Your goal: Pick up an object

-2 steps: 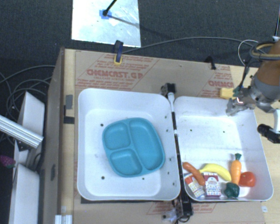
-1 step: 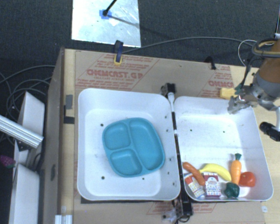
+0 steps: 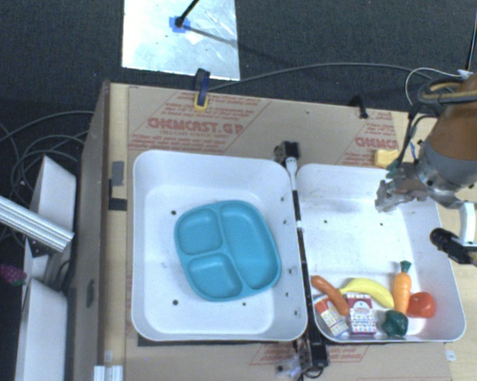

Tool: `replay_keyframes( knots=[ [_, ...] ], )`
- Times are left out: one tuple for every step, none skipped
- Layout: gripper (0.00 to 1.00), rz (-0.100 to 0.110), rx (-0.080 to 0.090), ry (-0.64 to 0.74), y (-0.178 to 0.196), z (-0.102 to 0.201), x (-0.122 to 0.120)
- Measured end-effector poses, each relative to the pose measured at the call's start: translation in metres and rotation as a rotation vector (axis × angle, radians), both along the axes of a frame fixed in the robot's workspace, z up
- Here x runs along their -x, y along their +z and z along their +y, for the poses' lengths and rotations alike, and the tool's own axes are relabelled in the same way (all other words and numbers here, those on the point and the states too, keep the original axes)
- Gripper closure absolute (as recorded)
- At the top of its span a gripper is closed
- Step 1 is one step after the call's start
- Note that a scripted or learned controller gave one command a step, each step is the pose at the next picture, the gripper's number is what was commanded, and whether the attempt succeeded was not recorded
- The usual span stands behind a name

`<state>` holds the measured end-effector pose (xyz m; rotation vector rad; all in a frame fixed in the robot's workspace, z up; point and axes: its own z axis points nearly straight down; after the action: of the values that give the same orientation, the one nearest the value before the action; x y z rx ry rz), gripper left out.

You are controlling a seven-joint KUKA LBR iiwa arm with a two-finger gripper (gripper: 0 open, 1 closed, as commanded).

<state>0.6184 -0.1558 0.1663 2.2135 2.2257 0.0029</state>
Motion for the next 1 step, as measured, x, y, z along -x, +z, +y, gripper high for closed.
replay_keyframes(
  knots=[
    [1.00, 0.001, -0.001, -0.001, 0.0097, 0.0556, 0.0237]
  ],
)
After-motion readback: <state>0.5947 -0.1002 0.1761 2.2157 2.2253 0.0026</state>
